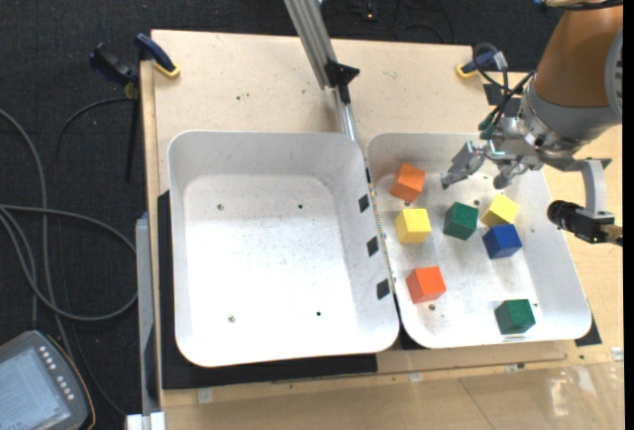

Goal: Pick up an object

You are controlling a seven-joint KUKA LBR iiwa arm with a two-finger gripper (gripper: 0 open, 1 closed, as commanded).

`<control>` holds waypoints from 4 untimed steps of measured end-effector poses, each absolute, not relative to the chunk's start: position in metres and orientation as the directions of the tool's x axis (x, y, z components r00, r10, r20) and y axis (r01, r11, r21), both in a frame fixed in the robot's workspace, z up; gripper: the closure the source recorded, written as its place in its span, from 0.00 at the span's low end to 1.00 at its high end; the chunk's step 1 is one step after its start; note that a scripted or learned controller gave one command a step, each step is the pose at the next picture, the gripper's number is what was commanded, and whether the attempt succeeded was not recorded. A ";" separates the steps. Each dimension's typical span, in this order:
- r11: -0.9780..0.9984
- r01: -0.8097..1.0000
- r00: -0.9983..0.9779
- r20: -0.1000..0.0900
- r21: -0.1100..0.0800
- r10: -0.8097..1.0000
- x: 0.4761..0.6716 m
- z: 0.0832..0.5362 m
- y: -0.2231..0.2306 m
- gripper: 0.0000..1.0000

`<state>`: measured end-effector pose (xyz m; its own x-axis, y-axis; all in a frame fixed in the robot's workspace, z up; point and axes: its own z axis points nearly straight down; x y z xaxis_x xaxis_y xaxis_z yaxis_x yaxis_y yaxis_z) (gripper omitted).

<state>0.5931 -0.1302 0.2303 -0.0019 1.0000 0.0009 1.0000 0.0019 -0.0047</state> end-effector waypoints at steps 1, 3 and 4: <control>0.000 1.000 0.000 0.000 -0.001 1.000 0.593 0.233 -0.131 0.00; 0.000 1.000 0.000 0.000 -0.005 1.000 0.586 0.141 -0.119 0.00; 0.000 1.000 0.000 -0.006 0.026 1.000 0.594 0.125 -0.121 0.00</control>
